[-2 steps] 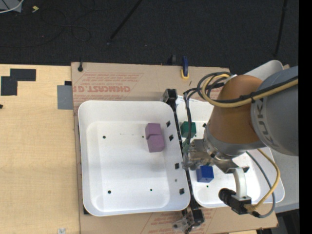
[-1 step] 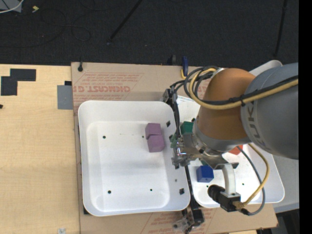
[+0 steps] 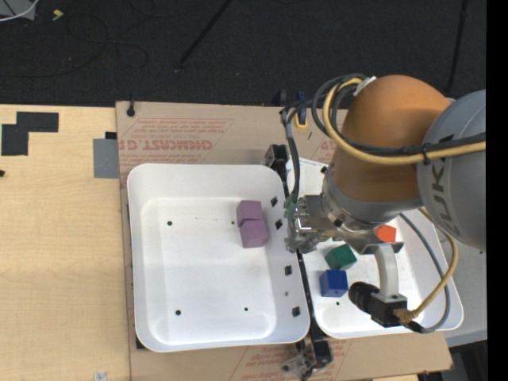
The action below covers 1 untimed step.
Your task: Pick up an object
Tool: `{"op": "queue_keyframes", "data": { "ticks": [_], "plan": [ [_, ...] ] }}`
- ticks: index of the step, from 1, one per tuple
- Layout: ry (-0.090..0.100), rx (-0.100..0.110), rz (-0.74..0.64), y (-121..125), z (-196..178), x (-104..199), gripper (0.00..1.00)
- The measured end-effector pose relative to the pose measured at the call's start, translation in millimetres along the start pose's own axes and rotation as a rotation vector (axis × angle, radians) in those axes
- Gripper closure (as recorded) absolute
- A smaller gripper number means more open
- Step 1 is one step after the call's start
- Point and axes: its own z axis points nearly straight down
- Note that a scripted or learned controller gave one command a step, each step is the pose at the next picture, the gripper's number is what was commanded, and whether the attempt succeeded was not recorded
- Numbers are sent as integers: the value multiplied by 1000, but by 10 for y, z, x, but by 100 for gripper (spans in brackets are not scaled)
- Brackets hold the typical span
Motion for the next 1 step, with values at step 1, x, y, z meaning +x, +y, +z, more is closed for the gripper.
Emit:
{"op": "queue_keyframes", "data": {
  "ticks": [1],
  "plan": [
    [-1,-3,0,2,-792,-314,100]
  ]
}}
